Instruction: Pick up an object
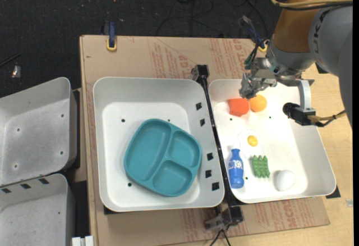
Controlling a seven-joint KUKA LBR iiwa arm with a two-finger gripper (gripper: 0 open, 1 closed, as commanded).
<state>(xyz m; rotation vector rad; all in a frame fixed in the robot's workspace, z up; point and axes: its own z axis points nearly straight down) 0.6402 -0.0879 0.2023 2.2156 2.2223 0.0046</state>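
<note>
The near end of the right bin (314, 144), well apart from the fingers and toward the camera, carried a white ball (284, 179), a green ridged piece (259, 165) and a small blue bottle (235, 168). A little farther in, between these and the fingers, a small yellow piece (252, 140) lay alone. In the left bin (106, 127), well to the side of the fingers, rested a teal divided plate (162, 156).

At the far end of the right bin the gripper (250, 92) stood low, just above and between a red-orange object (239, 106) and an orange ball (258, 104). These two lay almost touching each other, just nearer than the fingertips. Whether the fingers were apart or together, I could not tell; the wrist hid them, and nothing was seen clamped between them.

The step in hand seemed to be the approach to a grasp, with no object lifted yet. The next move probably called for choosing one of the two orange things, centering the fingers around it alone, and going down without pushing its neighbour away.
</note>
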